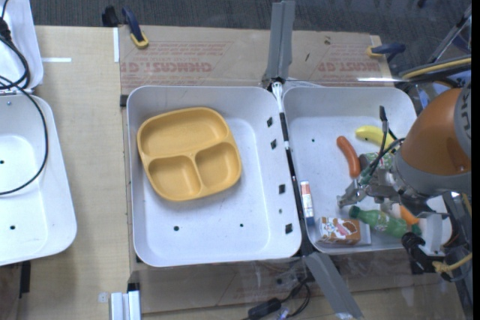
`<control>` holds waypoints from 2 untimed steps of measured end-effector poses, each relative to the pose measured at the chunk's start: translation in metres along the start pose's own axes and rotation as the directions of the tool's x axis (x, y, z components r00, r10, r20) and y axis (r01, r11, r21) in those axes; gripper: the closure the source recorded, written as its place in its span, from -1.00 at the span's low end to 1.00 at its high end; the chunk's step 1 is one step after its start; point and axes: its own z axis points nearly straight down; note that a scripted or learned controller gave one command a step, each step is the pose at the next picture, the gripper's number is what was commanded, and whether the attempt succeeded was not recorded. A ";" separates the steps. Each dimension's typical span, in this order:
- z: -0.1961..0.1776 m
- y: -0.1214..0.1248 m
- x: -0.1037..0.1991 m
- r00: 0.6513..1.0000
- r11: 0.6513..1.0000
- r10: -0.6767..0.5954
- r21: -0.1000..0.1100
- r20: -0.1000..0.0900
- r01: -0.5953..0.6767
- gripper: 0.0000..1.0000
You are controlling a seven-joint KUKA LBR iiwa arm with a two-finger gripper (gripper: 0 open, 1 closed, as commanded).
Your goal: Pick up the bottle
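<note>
A: Arm pose?
B: Enters from 3 o'clock, orange band above the wrist, bent down over the right bin (300, 161). Gripper (358, 195) low at the bin's 5 o'clock.
A: Bottle?
B: Green bottle (377, 219) on its side, just at 5 o'clock of the gripper, beside a snack packet (339, 230).
A: Grip?
B: Cannot tell.

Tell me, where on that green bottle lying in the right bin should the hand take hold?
Probably across its middle, from above. The green bottle lies flat with its neck pointing left toward the snack packet, so its rounded sides face the fingers. The hand sits just above-left of it.
</note>
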 end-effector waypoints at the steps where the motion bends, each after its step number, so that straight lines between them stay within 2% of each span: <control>1: -0.001 0.005 -0.037 0.960 0.960 -0.281 -0.002 0.001 0.281 -1.00; 2: -0.136 0.027 -0.086 0.941 0.941 -0.339 -0.002 0.003 0.339 -1.00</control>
